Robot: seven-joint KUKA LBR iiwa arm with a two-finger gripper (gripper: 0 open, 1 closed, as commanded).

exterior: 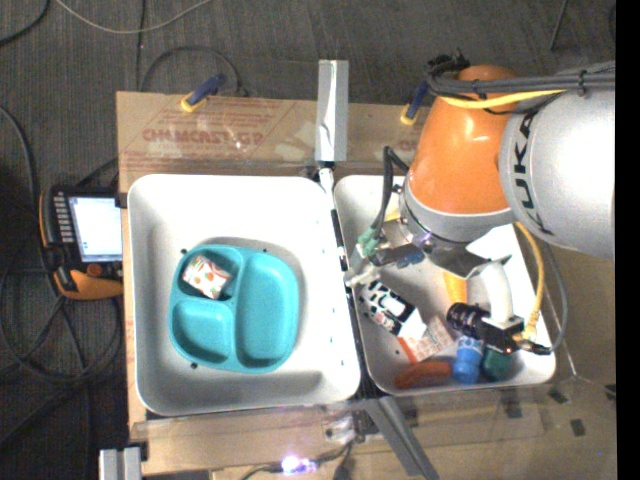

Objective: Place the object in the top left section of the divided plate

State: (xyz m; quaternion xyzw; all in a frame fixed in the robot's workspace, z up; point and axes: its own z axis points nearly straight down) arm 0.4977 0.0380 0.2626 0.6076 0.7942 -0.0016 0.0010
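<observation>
1. The arm [520, 158] is reaching in from the right and hanging over the right bin [352, 200], its orange band [462, 153] sitting above the wrist.
2. The gripper [385, 253] is sitting low at the wrist's left side, over the right bin's left half and close to the wall between the bins; whether it is wide, narrow or holding anything cannot be told, because the wrist is covering it.
3. Just below the gripper, a black-and-white object [385, 306] is lying on the bin floor.
4. Further toward the bin's lower right, a white and red packet [425, 343], a red object [425, 374], a blue object [467, 360] and a green object [497, 362] are lying close together.
5. In the left bin [150, 298], a teal divided plate [240, 308] is resting near the middle.
6. A small white object with red and orange markings [208, 276] is lying in the plate's top left section, well apart from the gripper.
</observation>
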